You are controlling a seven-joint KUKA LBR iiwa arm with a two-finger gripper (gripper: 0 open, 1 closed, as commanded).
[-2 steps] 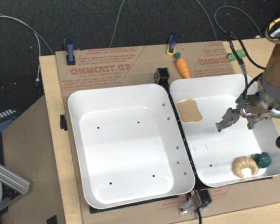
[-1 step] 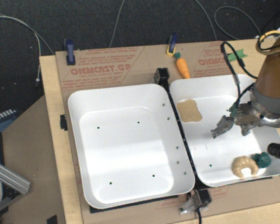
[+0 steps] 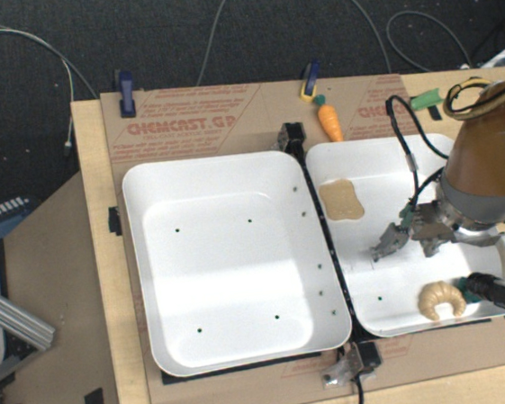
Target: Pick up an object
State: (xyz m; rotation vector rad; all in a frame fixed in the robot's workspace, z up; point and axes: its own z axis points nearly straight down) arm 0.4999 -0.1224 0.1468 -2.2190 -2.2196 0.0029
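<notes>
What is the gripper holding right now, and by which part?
Nothing is held. The gripper hovers over bare floor of the right bin, with no object between its fingers. The tan flat piece and the croissant lie apart from it.

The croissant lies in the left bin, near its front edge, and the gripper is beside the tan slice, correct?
Not quite. The camera view shows the croissant in the right bin, near its front edge, not the left bin. The gripper is beside the tan slice, as stated.

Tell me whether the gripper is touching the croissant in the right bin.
Apart. The camera view shows bare white bin floor between the gripper and the croissant, which lies nearer the right bin's front rim.
</notes>
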